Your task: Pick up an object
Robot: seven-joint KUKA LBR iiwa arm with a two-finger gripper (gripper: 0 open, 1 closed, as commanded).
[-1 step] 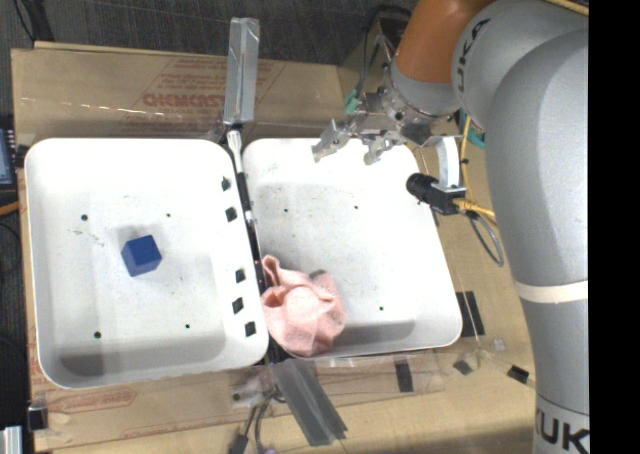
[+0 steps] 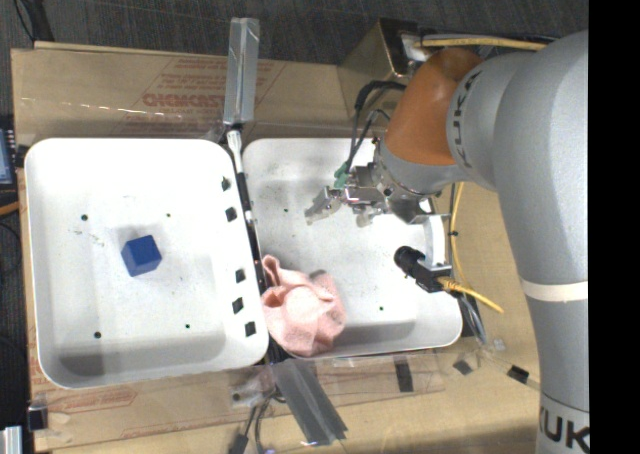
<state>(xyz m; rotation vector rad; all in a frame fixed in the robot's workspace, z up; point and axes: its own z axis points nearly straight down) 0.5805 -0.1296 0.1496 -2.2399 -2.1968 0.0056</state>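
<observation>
The bench [image 2: 90,77] carries 2 white bins. A blue cube [image 2: 141,254] lies in the left bin [image 2: 60,172]. A pink cloth [image 2: 302,308] covers the right bin's [image 2: 300,157] near-left corner. The gripper [image 2: 322,204] hangs over the right bin with nothing between its parted fingers.

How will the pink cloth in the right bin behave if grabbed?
The pink cloth lies crumpled against the right bin wall, so it is likely floppy and will drape. It probably weighs little. A pinch on one fold may lift only part of it.
</observation>
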